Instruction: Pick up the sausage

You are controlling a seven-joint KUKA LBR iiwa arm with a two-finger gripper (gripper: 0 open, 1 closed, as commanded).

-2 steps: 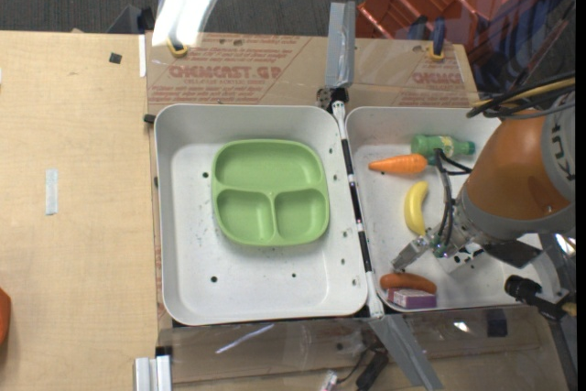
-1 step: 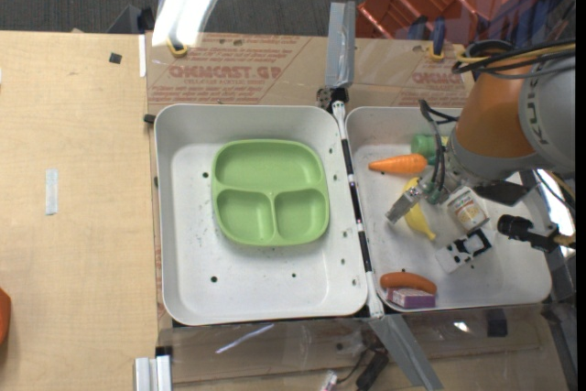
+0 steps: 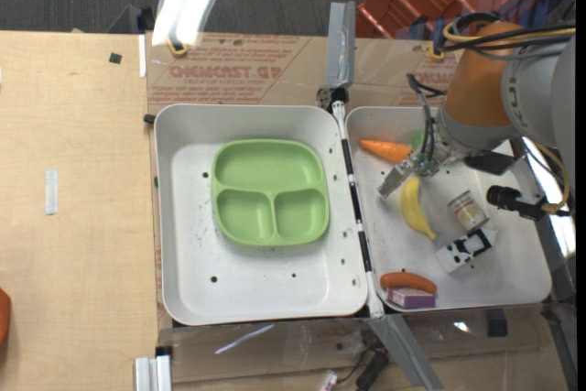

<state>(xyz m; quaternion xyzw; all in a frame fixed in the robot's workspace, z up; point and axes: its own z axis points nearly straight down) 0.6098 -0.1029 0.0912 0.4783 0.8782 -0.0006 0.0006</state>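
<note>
The sausage point(image 3: 404, 280) is a short red-orange link lying along the front wall of the right bin point(image 3: 513, 288), touching a small purple-and-white box point(image 3: 412, 297) just in front of it. My gripper point(image 3: 403, 176) hangs over the back left part of that bin, between an orange carrot point(image 3: 386, 148) and the top end of a yellow banana point(image 3: 417, 209). It is well behind the sausage, about a third of the bin's depth away. Nothing shows as held in it.
The right bin also holds a small jar point(image 3: 467, 211) and a black-and-white block point(image 3: 466, 253) right of the banana. In the left bin point(image 3: 183, 288) lies a green three-part plate point(image 3: 271, 191). Cables trail from the arm's wrist toward the right.
</note>
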